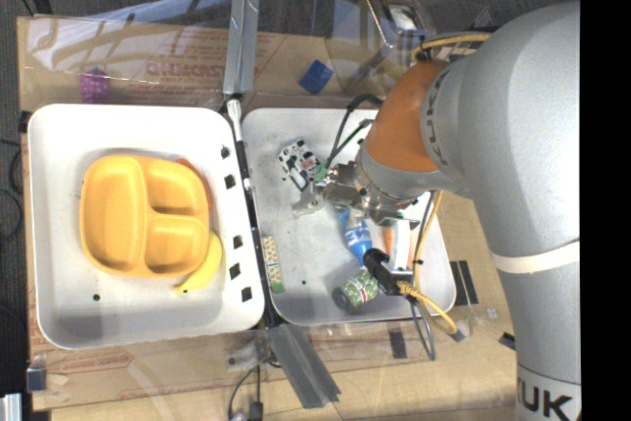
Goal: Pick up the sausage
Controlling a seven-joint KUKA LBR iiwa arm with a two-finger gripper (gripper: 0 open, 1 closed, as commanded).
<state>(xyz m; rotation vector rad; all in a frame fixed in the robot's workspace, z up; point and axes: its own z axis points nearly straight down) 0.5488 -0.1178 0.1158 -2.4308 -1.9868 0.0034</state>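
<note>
My pincer [317,190] hangs over the upper middle of the right bin [296,311], low under my orange-banded wrist. From this slanted view above I cannot tell how wide it stands, and I see nothing gripped in it. The sausage [387,238] I take to be the slim orange-red piece towards the right side of this bin. It is half hidden beneath my wrist and cabling, so I cannot be sure of it. It lies just beside a blue bottle [356,238], which sits between it and my pincer. Below the bottle, near the bin's lower wall, a green can [356,292] lies on its side close to a black cable end. Up and to the left of my pincer is a small white, green and black packet [294,157], and a narrow patterned strip [271,263] lies along the bin's left edge. My own bulk covers most of the bin's right side. The left bin [49,311] holds a yellow divided plate [143,212] with a banana [204,269] tucked against its lower right rim. On the cardboard beyond the bins lies a blue block [315,76].
</note>
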